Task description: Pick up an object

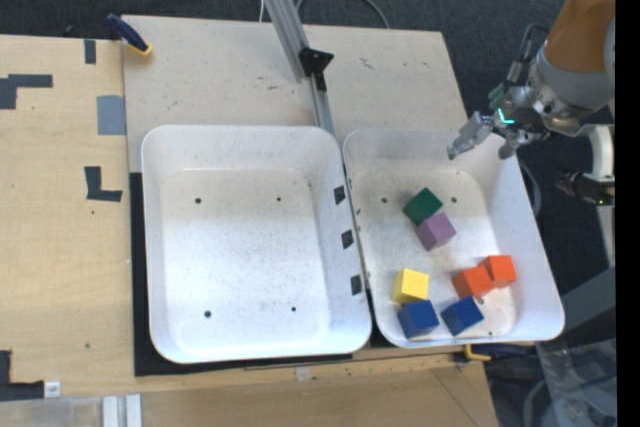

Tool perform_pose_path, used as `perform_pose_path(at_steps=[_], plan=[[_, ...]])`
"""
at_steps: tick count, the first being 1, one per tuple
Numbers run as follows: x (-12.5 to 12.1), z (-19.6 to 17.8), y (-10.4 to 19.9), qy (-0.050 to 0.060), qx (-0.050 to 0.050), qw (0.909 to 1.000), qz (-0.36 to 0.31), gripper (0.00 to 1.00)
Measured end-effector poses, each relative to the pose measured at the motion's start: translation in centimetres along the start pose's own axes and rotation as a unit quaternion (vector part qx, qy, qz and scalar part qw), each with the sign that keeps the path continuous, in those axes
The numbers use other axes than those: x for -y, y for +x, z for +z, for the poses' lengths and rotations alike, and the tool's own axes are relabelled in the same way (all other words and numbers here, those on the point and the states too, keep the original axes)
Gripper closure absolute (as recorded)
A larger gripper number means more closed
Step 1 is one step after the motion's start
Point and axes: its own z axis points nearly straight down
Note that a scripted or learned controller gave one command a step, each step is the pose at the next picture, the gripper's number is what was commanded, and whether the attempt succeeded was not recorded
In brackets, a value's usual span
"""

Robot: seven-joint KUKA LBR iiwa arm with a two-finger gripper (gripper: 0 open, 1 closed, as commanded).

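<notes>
Nearest me, front of the right bin (530, 245): two blue cubes (418, 317) (462, 314) nearly touching, yellow cube (410, 285) right behind the left one, two orange cubes (471, 282) (500, 269) butted together by the right wall. My worry here is a jam: that cluster is tight, so fingers dropping in would likely land on a neighbour or shove the lot into the wall instead of closing on one.

Mid-bin: purple cube (436, 231) with green cube (422, 206) touching it behind. Same risk, smaller: closing on one could drag or tip the other. More room around this pair, so I'd rate it the better pick.

Far end: tool (482, 137) sits high over the bin's back right corner, well apart from every cube, holding nothing. Can't tell if it's spread or pressed together; too small and blurred. If it descends from there it hits the rim or bare floor.

Left bin (240, 140) sits beside, no obstacle. Slanted metal pole (285, 10) ends at the gap between the bins, left of the tool's path. Clamp (128, 33) at the worktop's (380, 75) far left corner, irrelevant.
</notes>
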Motion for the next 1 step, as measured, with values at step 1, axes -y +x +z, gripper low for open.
perform_pose_path(at_steps=[1], plan=[[-0.09, -0.27, -0.01, -0.002, 0.001, 1.0, -0.001, 0.0]])
